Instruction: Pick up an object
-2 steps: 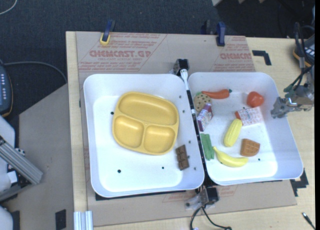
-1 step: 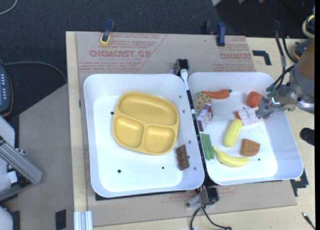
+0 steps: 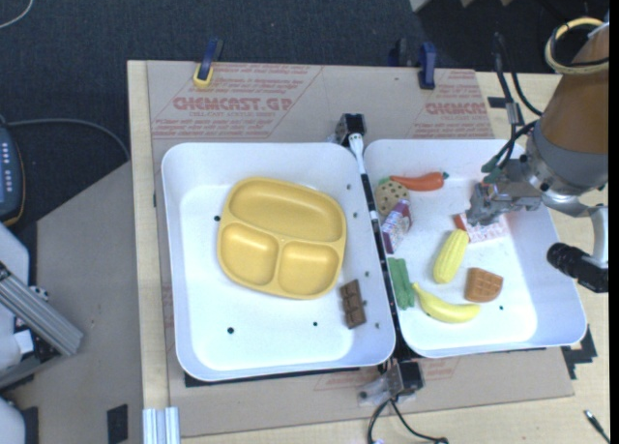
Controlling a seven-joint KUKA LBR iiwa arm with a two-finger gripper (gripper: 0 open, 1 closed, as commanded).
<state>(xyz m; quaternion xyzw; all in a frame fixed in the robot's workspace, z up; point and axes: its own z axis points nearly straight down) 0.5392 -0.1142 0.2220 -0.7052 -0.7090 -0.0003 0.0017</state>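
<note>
Now, hand (image 3: 481,208) low in right bin (image 3: 542,331), beside corn cob (image 3: 450,255), grip state impossible to tell.

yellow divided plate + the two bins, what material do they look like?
Yellow divided plate: looks like moulded plastic, matte to satin, uniform colour with soft rounded compartment ridges. Left bin and right bin: probably thin formed plastic, smooth white, slight sheen, rounded corners and shallow lip. Can't confirm beyond looks.

Even, bright light is falling from above; the white bins (image 3: 184,239) are glaring slightly, and shadows are staying soft.
</note>
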